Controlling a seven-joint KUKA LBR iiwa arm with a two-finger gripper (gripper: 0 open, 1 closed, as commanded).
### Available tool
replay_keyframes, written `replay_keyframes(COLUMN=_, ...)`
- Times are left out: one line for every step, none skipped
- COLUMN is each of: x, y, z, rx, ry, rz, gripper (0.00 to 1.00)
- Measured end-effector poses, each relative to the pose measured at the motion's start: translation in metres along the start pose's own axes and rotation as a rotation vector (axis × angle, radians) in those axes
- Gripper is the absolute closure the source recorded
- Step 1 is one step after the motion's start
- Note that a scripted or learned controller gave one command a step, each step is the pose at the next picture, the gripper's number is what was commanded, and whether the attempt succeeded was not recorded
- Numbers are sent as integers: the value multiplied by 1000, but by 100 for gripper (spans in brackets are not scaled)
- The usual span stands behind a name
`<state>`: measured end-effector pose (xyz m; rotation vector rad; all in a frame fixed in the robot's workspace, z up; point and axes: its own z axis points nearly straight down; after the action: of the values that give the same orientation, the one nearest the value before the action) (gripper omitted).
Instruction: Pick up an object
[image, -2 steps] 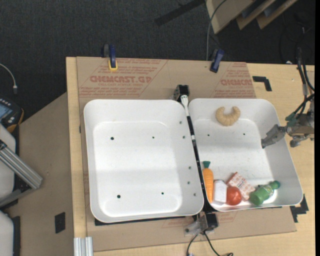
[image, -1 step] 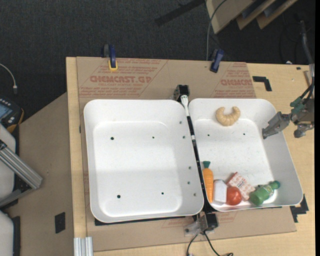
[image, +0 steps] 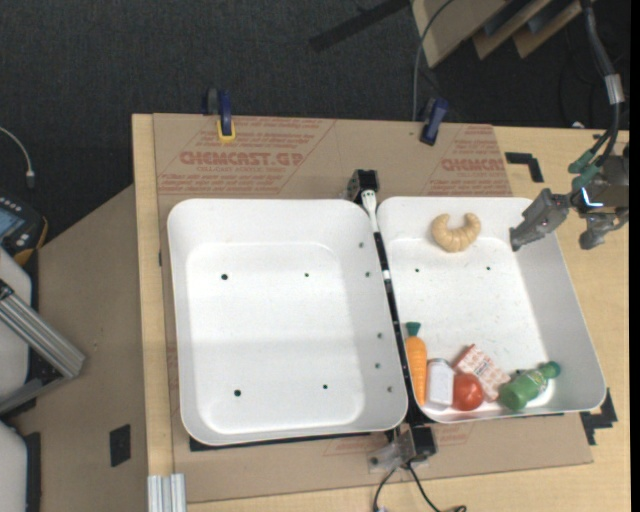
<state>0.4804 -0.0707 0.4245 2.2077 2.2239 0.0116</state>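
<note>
Since the gripper (image: 565, 222) hovers wide open above the right bin's (image: 545, 300) far edge, a descent there could strike the rim and miss the croissant (image: 455, 231).

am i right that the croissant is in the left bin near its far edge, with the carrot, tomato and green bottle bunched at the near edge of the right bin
Not quite. The camera view shows the croissant in the right bin, near its far edge, not in the left bin. The rest holds: the carrot, tomato and green bottle are bunched at the right bin's near edge.
</note>
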Motion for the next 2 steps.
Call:
replay_keyframes(x=82, y=1, z=-82, rx=-2, ry=3, rz=-3, gripper=0)
replay_keyframes(x=77, y=1, z=-88, rx=6, ry=-1, rz=6, gripper=100)
